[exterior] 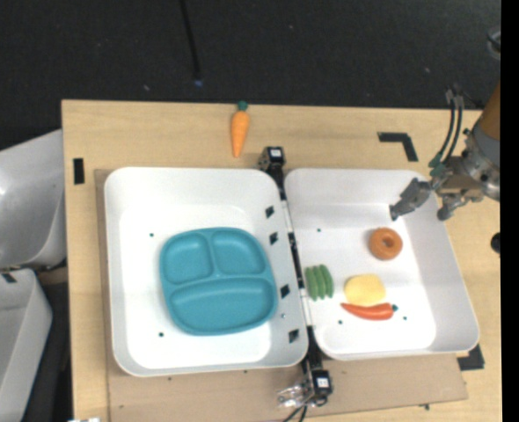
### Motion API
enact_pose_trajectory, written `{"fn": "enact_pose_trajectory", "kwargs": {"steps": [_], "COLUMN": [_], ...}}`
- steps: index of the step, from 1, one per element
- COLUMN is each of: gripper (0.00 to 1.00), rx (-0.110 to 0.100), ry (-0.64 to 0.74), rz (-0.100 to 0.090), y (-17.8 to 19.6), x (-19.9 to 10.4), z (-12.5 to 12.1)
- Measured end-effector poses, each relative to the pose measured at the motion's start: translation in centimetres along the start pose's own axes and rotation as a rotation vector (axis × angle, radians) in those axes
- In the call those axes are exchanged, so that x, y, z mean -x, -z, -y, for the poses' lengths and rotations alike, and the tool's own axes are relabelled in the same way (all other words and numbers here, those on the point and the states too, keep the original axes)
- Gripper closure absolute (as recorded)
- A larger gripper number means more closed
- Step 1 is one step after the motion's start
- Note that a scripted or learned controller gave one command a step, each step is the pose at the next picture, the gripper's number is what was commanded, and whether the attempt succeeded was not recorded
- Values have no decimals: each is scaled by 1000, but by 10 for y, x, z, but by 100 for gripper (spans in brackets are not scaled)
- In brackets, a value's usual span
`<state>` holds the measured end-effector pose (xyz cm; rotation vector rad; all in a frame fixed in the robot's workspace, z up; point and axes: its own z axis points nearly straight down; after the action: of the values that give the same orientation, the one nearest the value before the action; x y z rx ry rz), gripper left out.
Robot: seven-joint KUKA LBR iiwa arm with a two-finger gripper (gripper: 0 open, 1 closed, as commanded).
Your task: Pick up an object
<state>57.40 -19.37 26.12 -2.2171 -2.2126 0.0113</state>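
Both white bins (119, 236) and the wooden bench (154, 130) are viewed from one fixed camera overhead, slanted downward.

No readable text, labels, brands or numbers anywhere. Only signs: black corner marks on the bench (154, 117), one at 1 o'clock (398, 142), one at 5 o'clock (471, 359), a short bar at 9 o'clock (79, 171).

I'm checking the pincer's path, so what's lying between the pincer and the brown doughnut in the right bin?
Nothing: in the camera view, bare white bin floor separates the pincer from the brown doughnut.
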Motion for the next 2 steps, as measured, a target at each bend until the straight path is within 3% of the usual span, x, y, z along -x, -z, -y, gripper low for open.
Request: {"fn": "enact_pose_trajectory", "kwargs": {"steps": [1, 2], "gripper": [0, 0], "rx": [13, 9], "ry": [2, 2], "rz": [2, 3], "y": [8, -35], "x": [-1, 3], "z": [-2, 0]}}
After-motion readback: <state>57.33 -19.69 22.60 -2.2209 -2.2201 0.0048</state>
